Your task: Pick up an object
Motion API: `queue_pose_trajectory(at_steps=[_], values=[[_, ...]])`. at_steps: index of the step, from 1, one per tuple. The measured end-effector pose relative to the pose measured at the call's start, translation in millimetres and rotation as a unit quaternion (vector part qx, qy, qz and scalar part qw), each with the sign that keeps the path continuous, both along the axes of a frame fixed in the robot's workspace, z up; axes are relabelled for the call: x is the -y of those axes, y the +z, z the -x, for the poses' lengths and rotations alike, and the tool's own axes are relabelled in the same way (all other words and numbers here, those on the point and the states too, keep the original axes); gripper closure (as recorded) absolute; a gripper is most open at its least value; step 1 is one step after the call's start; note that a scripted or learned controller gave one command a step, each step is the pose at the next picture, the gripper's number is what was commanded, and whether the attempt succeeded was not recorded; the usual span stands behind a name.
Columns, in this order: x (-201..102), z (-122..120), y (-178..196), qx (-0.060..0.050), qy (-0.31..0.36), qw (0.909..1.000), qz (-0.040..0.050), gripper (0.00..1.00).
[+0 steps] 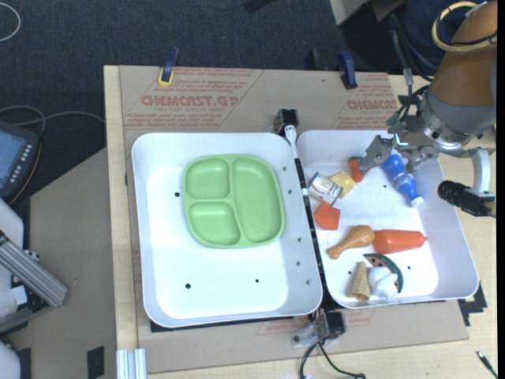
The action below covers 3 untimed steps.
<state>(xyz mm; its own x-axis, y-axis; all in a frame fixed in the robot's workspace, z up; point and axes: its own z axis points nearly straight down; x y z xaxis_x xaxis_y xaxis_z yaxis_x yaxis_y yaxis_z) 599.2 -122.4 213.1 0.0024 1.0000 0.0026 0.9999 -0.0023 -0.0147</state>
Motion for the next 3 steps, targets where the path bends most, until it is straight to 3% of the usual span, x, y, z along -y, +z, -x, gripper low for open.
queue_pose_trajectory(at_steps=[1, 3], values=[[-0.1, -2.9, 7.6, 0.007, 0.001, 1.0, 0.001, 0.0], [3.8, -3.2, -96.4, 0.007, 0.0, 1.0, 0.0032, 0.0]])
